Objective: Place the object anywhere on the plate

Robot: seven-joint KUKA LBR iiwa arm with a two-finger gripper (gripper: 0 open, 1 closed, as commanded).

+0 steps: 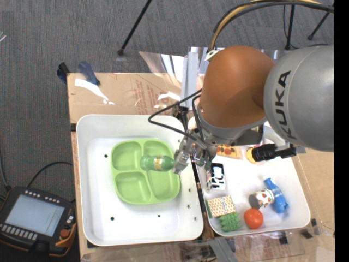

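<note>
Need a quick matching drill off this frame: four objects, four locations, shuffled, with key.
Things:
1. green bottle
2. green plate
3. red ball
4. gripper

Places:
A. right bin, near its front edge
B. at the plate's right edge, beside the bottle
C. lying across the plate's centre divider
D. in the middle of the left bin

Pairs: 1-C, 2-D, 3-A, 4-B
</note>
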